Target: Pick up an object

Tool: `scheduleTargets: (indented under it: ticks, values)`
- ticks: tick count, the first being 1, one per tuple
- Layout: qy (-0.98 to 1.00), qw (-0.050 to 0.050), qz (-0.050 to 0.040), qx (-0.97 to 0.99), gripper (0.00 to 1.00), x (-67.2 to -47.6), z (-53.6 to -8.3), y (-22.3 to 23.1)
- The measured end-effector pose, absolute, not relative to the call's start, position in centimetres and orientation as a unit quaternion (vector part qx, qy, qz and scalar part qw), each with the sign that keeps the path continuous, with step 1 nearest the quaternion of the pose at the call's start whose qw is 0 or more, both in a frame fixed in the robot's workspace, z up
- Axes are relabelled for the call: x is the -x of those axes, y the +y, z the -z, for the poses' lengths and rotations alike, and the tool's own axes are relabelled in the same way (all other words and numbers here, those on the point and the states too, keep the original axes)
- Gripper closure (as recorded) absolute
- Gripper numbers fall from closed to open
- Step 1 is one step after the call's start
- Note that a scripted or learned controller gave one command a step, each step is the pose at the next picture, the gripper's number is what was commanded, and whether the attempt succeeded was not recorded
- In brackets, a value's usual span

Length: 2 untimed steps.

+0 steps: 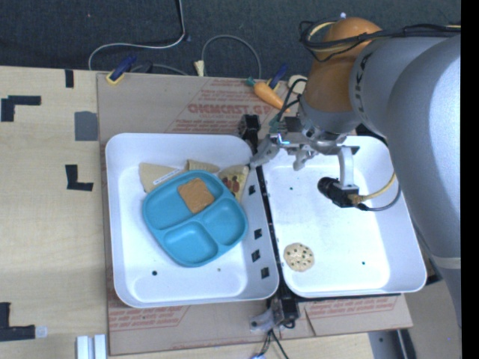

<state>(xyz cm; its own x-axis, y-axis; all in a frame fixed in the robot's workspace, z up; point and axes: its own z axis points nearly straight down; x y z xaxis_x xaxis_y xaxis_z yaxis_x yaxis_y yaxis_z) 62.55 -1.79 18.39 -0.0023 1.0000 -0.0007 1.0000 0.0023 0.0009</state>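
Jaws of the gripper (303,158) hang over the far left corner of the right-hand shallow white bin (389,271); whether they stand open or closed cannot be told, and nothing shows between them. That bin holds one small round speckled cookie (299,257) near its front left corner, well apart from the gripper. The left-hand shallow white bin (123,200) holds a blue plastic divided plate (196,221), tilted, with a square brown cracker-like piece (196,194) lying in its far compartment. Tan flat pieces (157,173) lie beneath the plate's far edge. Both bins rest on a brown cardboard sheet (187,103) on the pale wooden surface (45,238).
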Motion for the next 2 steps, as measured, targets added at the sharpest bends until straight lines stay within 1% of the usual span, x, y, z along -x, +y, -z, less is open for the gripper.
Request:
scheduleTargets:
  ticks: [1,2]
  values:
    - [0.707,-0.001,0.0018,-0.707,0.00,-59.3,-18.4,-3.8]
    - [0.708,0.002,-0.0011,-0.706,0.00,-67.1,-18.4,-5.8]
